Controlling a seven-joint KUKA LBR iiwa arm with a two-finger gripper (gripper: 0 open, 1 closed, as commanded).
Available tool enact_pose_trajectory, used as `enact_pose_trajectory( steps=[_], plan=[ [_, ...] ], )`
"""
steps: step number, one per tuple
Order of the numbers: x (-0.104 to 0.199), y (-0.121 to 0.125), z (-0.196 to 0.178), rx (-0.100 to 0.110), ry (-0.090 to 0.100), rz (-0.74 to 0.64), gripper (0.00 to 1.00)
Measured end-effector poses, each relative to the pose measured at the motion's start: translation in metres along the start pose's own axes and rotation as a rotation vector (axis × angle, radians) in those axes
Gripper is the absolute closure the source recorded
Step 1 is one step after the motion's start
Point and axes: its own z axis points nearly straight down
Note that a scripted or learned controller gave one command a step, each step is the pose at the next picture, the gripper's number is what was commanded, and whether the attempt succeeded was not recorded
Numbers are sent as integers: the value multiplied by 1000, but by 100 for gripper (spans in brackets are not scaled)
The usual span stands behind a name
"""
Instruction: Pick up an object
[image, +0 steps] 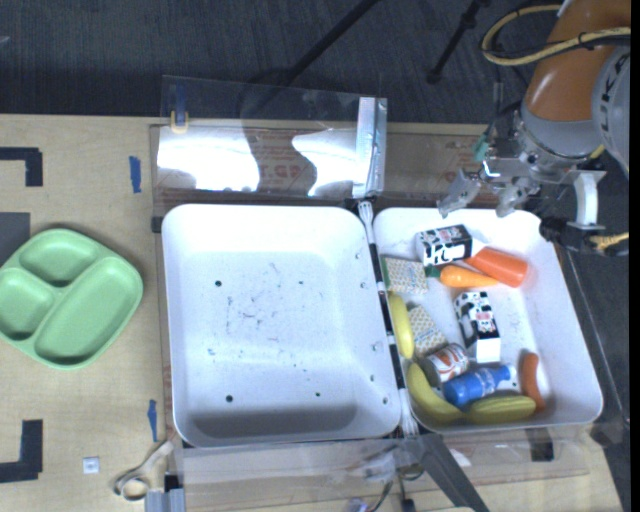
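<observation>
The objects lie crowded in the right bin (580, 395): a black-and-white carton (444, 244), an orange carrot (466, 276), a banana (470, 404) and a blue can (478, 384). Above the bin's far edge hangs the gripper (486, 203), fingers apart, holding nothing.

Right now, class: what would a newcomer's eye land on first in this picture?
Probably the right bin, crowded with bright toy food: a yellow banana, an orange carrot, a blue can. Next, the green divided plate on the bench's far left. The tool hangs over the right bin's far edge.
</observation>
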Motion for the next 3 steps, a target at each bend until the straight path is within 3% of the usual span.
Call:
enact_pose_trajectory(
  steps=[1, 2, 3],
  plan=[
    [-52, -21, 83, 0, 0, 8, 0],
    [-82, -7, 138, 32, 16, -169, 0],
    [-80, -9, 132, 45, 22, -174, 100]
  ],
)
